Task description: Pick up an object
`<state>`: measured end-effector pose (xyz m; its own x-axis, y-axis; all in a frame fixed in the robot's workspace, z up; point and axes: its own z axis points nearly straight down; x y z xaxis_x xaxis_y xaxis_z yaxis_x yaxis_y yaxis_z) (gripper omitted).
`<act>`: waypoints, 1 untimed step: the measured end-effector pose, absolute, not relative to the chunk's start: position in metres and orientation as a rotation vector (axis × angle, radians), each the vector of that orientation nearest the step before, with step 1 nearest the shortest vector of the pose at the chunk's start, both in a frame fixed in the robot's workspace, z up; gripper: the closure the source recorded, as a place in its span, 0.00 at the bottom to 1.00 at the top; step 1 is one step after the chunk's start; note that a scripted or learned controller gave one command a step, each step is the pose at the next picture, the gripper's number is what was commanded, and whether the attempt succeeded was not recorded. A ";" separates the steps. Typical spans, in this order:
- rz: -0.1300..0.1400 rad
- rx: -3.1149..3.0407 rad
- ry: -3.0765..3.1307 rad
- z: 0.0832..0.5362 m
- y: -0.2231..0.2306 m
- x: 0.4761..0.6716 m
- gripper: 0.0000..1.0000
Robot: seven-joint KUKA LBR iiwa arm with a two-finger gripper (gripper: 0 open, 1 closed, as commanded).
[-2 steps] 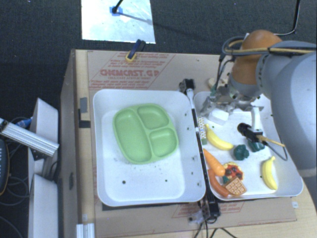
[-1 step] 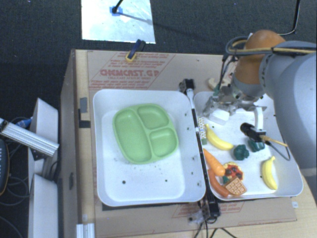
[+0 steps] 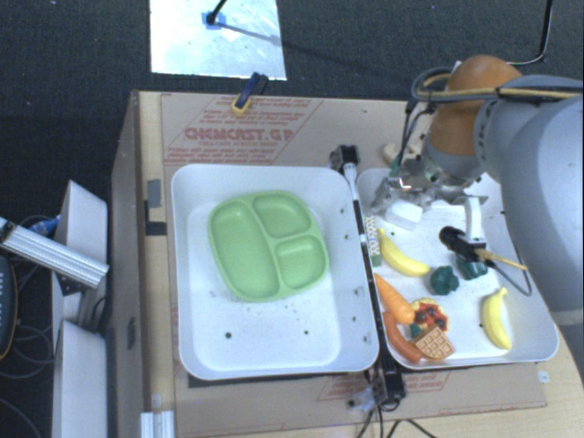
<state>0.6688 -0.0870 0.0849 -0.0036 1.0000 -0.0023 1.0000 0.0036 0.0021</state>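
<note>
Both bins (image 3: 265,359) look like smooth white plastic, slightly glossy. Green divided tray (image 3: 267,244): matt plastic. Bananas (image 3: 402,257) and carrot (image 3: 392,301) look like glossy moulded plastic (toy food). Bench top (image 3: 239,133) is brown printed cardboard, matt. Arm (image 3: 534,162) has a smooth grey painted shell.

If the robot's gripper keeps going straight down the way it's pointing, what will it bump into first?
Probably the small white block lying just under the gripper near the top-left corner of the right bin. Depth is hard to judge from above, so it could miss it and touch the bin floor instead.
</note>
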 end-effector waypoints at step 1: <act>0.000 2.215 2.223 0.085 -0.087 0.669 0.00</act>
<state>0.6690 -0.0868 0.0850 -0.0034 1.0000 -0.0024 1.0000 0.0034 0.0026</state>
